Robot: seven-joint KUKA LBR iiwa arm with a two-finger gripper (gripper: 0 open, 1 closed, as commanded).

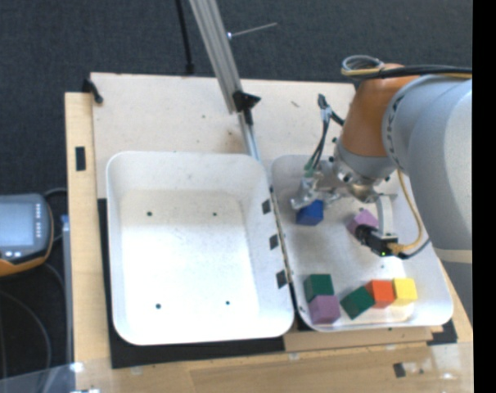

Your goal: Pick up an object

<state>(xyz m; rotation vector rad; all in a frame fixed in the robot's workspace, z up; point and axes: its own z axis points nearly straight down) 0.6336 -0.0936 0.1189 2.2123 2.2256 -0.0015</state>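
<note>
Nearest the camera, along the front wall of the right bin (428,322), sit the blocks I am not working on: a purple cube (324,308), a dark green cube (318,286) just behind it, a second green block (358,301), then an orange cube (383,291) and a yellow cube (405,290) touching side by side. I judge they lie bunched there because the floor of the bin lets loose pieces gather at that edge.

Farther back, a pale purple block (364,220) lies beside my wrist hardware, partly covered by a black fitting with a small green light.

Beyond that is my claw (308,199), lowered into the upper half of the bin. The blue cube (311,213) sits right at its tips, touching or nearly so. I cannot tell whether the claw is spread or pinching, because my own wrist and cables cover it from above. So I cannot say the cube is held.

The left bin (117,170) lies alongside. Behind everything, a metal post (219,51) rises from the bench, its top cut off by the frame.
</note>
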